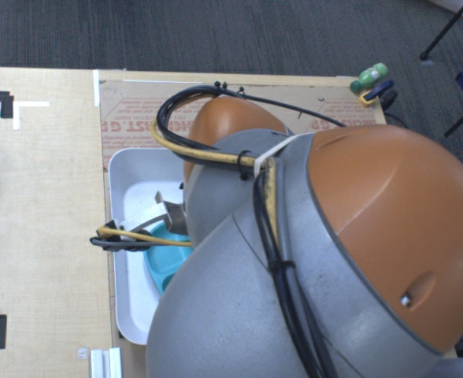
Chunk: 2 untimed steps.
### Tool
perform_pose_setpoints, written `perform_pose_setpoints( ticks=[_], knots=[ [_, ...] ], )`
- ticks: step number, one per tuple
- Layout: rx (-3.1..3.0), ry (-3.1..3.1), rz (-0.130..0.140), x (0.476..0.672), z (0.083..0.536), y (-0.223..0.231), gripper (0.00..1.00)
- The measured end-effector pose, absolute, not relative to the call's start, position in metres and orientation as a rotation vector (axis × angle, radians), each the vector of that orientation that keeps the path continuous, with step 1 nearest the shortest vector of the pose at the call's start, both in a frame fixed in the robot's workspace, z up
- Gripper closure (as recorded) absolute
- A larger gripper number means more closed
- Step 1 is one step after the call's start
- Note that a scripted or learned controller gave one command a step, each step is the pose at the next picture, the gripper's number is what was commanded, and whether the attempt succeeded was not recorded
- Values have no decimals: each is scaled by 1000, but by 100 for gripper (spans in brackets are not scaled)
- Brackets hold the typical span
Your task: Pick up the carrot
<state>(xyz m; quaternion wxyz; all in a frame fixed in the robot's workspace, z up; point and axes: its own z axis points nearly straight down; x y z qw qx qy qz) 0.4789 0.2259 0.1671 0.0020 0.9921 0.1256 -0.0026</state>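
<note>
Camera view: grey arm (310, 274) with orange band fills most of frame, reaching over white bin (125, 211). Black and yellow cables (208, 144) loop above wrist. Hand (164, 211) low inside bin, mostly hidden by arm; cannot tell whether closed or apart. Light blue object (162, 260) lies in bin beneath it. Carrot hidden, possibly under arm. Green-yellow clamp (371, 79) at table's far edge.
</note>
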Motion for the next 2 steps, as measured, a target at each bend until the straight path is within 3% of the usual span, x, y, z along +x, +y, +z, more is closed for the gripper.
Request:
perform_pose_setpoints(
  ticks=[1, 2],
  knots=[
    [3112, 390, -9, 480, 176, 225, 100],
    [3124, 314, -11, 477, 123, 221, 100]
  ],
)
